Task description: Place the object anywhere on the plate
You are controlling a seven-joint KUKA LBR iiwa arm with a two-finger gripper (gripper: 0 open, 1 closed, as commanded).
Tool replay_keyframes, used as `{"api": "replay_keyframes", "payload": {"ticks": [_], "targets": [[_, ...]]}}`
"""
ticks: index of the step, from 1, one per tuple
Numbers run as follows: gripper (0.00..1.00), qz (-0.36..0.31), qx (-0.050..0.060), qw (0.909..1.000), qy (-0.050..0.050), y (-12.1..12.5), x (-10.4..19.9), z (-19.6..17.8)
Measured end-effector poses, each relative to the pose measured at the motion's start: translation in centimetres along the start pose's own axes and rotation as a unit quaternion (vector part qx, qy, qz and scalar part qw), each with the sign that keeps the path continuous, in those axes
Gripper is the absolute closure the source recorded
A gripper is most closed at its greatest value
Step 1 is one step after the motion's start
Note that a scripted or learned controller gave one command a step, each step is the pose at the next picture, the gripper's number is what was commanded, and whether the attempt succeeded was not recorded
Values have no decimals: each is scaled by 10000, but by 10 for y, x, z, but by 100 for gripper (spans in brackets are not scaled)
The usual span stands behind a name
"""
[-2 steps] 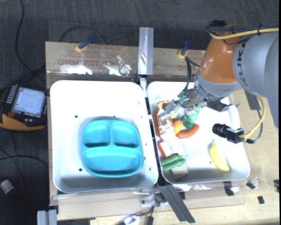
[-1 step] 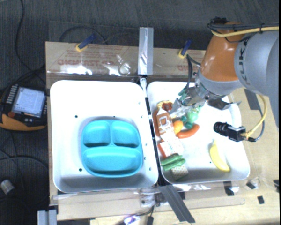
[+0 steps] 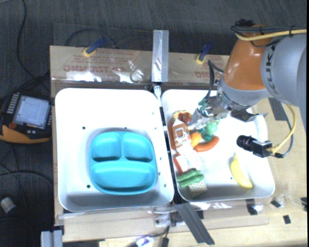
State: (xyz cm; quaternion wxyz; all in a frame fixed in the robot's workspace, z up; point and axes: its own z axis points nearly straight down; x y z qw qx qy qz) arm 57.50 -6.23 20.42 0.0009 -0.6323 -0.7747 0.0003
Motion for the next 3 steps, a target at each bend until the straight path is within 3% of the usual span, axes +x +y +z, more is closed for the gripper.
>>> {"api": "replay_keyframes", "payload": {"ticks": [1, 2, 3], "targets": [[100, 1498, 15, 9887, -7, 42, 59, 22], [100, -763, 10, 9971, -2, 18, 134, 21], [100, 445, -1, 9990, -23, -20, 76, -93]]}}
